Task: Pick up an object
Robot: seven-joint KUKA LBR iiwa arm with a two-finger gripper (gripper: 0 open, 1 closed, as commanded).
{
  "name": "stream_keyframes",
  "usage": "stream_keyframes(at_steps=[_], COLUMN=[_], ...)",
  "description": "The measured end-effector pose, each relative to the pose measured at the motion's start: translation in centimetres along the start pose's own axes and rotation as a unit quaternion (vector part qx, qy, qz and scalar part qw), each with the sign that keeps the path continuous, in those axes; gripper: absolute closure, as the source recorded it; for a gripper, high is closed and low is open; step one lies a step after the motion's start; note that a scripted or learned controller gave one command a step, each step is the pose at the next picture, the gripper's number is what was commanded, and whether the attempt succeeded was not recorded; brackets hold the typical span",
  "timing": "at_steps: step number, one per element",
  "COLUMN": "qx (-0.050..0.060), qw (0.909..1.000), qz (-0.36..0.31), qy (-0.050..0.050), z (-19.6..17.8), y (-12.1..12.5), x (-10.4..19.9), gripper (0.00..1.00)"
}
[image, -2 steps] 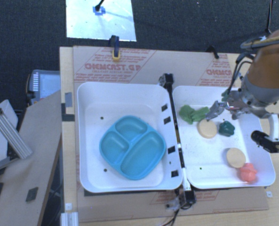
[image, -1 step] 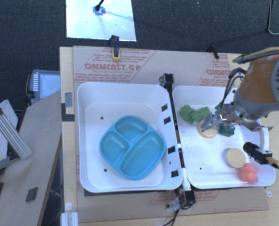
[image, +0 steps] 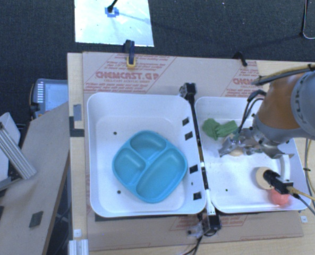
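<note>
Two shallow white bins sit side by side on the bench. The left bin [image: 101,142] holds a blue divided plate [image: 149,165] with three compartments, lying flat slightly near and right of the bin's centre.

The right bin [image: 226,198] holds several small items. A green object [image: 219,128], soft-looking and crumpled, lies toward the far left part of this bin. A pale tan round object [image: 262,178] lies near the near right corner, and a pink-red object [image: 279,197] sits just beside it on the near side, partly covered by a black part of the arm's hardware.

The arm [image: 292,108], grey with an orange band, reaches in from the right over the right bin. The gripper [image: 232,145] hangs low over the middle of the right bin, just near of the green object and well apart from the tan and pink-red items. A small pale yellowish patch shows at the gripper's tip; it may be an object beneath or between the fingers, but the view is too coarse to settle this. Whether the tool is open or closed cannot be told.
</note>
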State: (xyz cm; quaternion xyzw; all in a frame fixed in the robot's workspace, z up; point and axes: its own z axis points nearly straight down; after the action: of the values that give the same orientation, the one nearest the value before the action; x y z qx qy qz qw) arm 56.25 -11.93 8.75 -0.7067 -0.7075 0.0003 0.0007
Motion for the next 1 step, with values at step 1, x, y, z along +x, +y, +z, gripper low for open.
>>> stream_keyframes(at_steps=[1], qx=[-0.001], qw=[1.0000], qz=[0.000], qy=[0.000], z=[0.29], y=[0.06], x=[0.01], gripper=[0.00])
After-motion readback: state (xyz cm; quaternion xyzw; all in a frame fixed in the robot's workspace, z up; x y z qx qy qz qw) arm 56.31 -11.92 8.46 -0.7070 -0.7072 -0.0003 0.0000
